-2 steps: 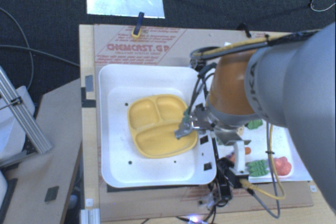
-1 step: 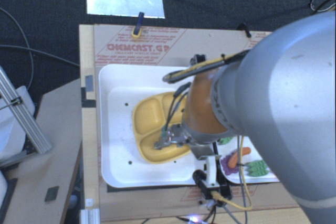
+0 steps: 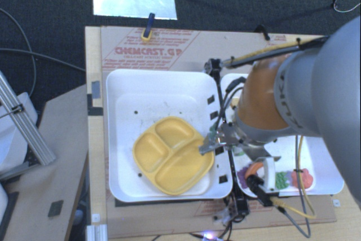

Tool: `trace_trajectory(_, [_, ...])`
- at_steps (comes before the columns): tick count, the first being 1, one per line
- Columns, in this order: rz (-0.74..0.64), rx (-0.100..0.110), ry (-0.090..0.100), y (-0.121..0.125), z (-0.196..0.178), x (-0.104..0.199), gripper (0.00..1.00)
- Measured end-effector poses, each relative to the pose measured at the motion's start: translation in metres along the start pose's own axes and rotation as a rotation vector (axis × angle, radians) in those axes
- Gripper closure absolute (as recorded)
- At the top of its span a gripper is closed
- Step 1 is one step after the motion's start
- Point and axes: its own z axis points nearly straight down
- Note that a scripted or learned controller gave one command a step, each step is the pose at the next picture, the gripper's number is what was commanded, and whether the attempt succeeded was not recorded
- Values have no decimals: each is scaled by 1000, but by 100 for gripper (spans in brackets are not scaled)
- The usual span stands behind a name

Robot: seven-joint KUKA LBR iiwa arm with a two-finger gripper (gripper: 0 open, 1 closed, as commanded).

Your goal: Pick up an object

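A yellow plate (image 3: 172, 154) with three compartments lies tilted in the front half of the left white bin (image 3: 135, 96). My gripper (image 3: 209, 146) hangs over the divide between the two bins, its tip at the plate's right rim. The grey arm with its orange band (image 3: 260, 100) reaches in from the right and hides much of the right bin (image 3: 326, 175). Small toys lie at that bin's front: a purple one (image 3: 243, 175), an orange one (image 3: 254, 168), a green one (image 3: 280, 179) and a pink one (image 3: 302, 177).
Both bins rest on a cardboard sheet (image 3: 152, 48) on the bench. A blue and yellow clip (image 3: 148, 28) lies at its far edge. Cables (image 3: 293, 211) trail off the wrist past the right bin's front. An aluminium rail (image 3: 25, 124) stands at the left.
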Motion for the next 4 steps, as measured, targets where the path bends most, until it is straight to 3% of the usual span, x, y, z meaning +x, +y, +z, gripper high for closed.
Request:
trace_trajectory(1, [9, -10, -5, 42, -36, -71, 0])
trace_trajectory(2, [12, 5, -4, 11, 35, -141, 0])
trace_trajectory(3, [4, 2, 1, -1, 75, -133, 0])
trace_trajectory(4, [4, -1, 0, 0, 73, -131, 0])
